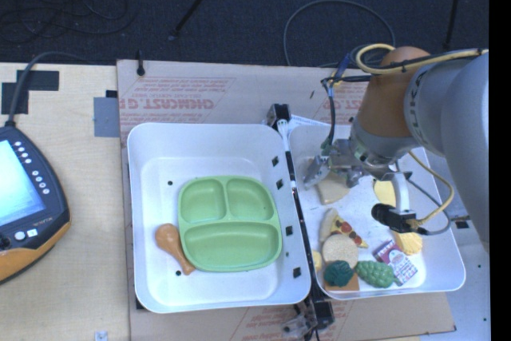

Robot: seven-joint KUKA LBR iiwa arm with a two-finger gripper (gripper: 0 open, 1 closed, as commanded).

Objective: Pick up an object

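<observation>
Down in the right bin (455, 271), at its upper left: gripper (323, 166), likely set there to reach the pale wedge (331, 192) just beside it. Cannot tell whether spread or pressed together; nothing seen pinched. Probably aimed at the wedge because apart from the food pile (351, 251) crowded lower in that bin.

1 fixed overhead camera, slanted down on both bins (144, 172).
</observation>
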